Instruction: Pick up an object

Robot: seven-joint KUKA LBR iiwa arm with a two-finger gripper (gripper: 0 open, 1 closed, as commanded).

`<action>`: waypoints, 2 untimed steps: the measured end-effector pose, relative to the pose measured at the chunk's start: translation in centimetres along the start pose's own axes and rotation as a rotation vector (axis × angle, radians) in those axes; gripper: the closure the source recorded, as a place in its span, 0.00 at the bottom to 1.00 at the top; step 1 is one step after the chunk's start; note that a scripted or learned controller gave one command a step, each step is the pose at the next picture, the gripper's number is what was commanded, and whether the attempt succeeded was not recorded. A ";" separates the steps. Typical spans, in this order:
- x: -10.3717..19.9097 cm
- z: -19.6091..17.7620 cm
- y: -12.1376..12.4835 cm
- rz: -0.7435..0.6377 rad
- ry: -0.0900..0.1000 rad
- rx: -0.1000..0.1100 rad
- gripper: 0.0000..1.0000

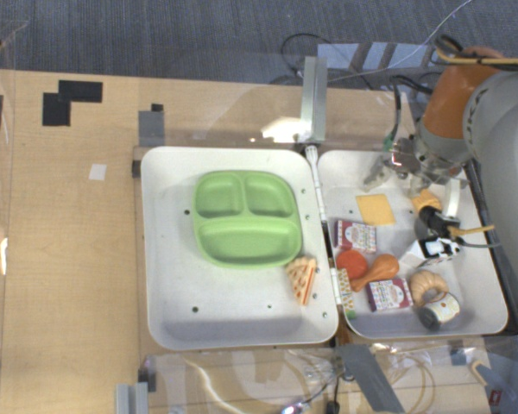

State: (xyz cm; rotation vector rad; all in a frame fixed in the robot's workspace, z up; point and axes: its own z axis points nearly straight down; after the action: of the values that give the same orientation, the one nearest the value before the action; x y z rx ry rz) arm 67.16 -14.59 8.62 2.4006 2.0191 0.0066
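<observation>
My gripper [412,172] hangs over the far part of the right bin [492,313], below the orange wrist band. A flat yellow cheese slice [376,209] lies just in front of it and to its left. A small orange-yellow piece [425,201] sits close under the gripper; whether it is touched I cannot tell. Nearer the front lie two small cartons [356,234] [388,294], a red tomato [351,262], a brown drumstick [381,267], a croissant [428,283] and a grey can [439,310].
The left bin [168,309] holds a green divided plate [244,217] and a pizza slice [302,278] by its right wall. A metal post [314,102] stands behind the divider between the bins. The grey arm [501,136] covers the right bin's far right corner.
</observation>
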 end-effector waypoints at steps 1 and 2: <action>-5.4 -3.6 0.8 0.132 -0.001 0.004 0.00; -5.9 -0.2 -4.2 -0.123 0.001 -0.004 0.00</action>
State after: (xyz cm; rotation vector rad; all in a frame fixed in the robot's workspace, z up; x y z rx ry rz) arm 62.03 -19.65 8.74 2.2701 2.1608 0.0108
